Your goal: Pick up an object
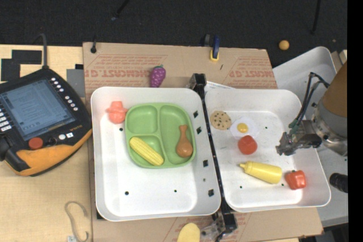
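Yellow lemon [189,232] lies below bins; tool [286,144] near tomato [247,145].

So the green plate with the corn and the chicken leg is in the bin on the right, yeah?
Not quite. The camera view shows the green plate in the left bin, not the right one. The corn and the chicken leg do lie on it, as you said.
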You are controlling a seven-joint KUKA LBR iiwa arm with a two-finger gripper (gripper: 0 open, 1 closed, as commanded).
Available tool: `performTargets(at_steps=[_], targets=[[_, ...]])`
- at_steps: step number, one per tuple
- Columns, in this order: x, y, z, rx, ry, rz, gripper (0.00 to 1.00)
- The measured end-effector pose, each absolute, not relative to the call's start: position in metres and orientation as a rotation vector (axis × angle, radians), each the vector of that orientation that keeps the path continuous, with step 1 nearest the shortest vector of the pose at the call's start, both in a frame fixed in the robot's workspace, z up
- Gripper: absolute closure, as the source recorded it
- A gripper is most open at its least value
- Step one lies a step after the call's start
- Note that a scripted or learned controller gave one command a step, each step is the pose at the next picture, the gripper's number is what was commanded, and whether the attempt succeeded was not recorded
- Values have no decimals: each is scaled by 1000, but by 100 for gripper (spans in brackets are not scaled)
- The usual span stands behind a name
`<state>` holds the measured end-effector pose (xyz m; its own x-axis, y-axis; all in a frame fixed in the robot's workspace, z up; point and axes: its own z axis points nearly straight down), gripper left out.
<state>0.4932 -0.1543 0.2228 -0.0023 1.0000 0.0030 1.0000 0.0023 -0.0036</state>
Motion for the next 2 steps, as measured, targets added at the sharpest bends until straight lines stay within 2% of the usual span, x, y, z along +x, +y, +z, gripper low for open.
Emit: performTargets(at_steps=[2], targets=[[491, -47, 237, -2214, -2223, 1, 100]])
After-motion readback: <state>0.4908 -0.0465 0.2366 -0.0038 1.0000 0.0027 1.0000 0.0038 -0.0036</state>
